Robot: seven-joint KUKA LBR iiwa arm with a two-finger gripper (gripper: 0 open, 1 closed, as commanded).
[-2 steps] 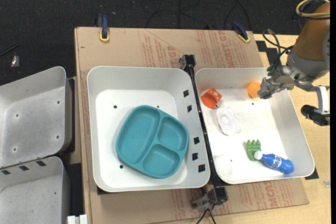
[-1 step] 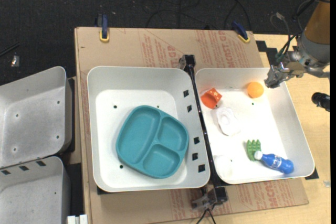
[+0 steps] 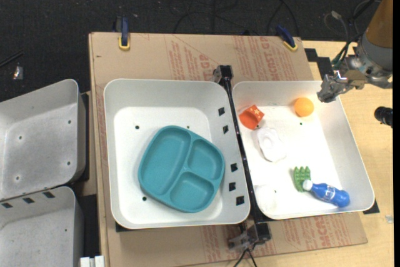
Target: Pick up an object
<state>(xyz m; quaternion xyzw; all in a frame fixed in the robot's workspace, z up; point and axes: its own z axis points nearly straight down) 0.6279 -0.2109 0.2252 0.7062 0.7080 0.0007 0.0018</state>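
The right bin [image 3: 353, 153] holds an orange ball [image 3: 304, 107] at the back, an orange-red cup [image 3: 252, 116] on its side near the divider, a white lump [image 3: 272, 144] in the middle, a green toy [image 3: 301, 177] and a blue bottle [image 3: 330, 194] at the front. My gripper [image 3: 327, 92] hangs over the bin's back right rim, just right of the ball and apart from it. Nothing shows between its fingers.
The left bin [image 3: 119, 153] holds a teal divided plate [image 3: 181, 168]. Two blue-and-yellow clamps [image 3: 124, 33] [image 3: 287, 37] pin the cardboard base at the back. Grey trays [image 3: 37, 134] lie off the bench to the left. Cables trail behind the bench.
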